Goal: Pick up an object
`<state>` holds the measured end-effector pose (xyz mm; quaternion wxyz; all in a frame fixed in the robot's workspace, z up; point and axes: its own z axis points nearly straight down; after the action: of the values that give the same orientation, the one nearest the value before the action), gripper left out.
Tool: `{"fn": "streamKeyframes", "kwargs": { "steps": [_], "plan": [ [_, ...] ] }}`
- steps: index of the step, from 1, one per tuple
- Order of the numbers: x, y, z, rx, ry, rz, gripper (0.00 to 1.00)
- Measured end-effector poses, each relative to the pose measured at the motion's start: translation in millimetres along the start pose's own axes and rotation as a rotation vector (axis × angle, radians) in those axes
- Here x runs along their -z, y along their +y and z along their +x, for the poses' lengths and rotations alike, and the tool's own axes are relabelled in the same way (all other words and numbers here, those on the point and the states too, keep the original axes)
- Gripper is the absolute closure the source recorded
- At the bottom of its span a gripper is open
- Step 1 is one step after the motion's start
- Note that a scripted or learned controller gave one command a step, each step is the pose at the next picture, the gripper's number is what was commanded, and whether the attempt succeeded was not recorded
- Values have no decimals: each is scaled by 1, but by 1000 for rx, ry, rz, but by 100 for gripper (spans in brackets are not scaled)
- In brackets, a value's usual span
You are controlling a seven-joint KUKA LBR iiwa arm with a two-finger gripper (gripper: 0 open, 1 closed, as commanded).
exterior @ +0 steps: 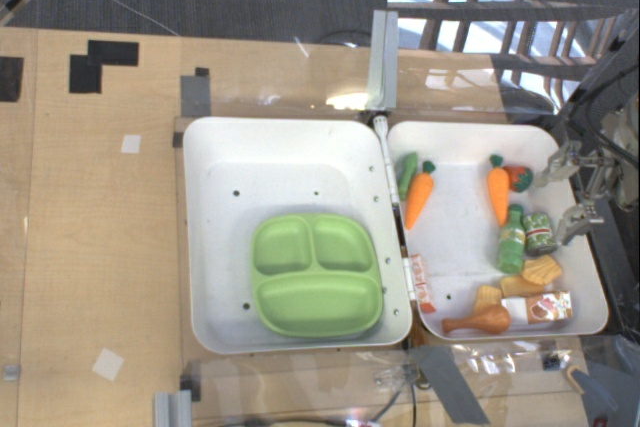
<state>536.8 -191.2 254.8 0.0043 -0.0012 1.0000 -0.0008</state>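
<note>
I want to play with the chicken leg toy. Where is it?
The brown toy chicken drumstick lies in the right white bin, near its front edge, just left of the small red-and-white carton.

The right bin [470,320] is crowded along its right side: behind the green bottle [511,241] stand an orange carrot [497,194] and a red item [519,178], beside it a small can [538,233], and in front of it crackers [535,273], a carton [541,308] and a drumstick [480,320]. Left of the bottle the floor lies bare as far as a second carrot [418,195] against the dividing wall.
</note>
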Motion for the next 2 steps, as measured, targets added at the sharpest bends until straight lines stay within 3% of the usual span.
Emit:
{"fn": "streamKeyframes", "kwargs": {
  "steps": [1, 2],
  "plan": [
    [-158, 9, -40, 65, -3, 1, 0],
    [-166, 19, -48, 98, -4, 2, 0]
  ]
}}
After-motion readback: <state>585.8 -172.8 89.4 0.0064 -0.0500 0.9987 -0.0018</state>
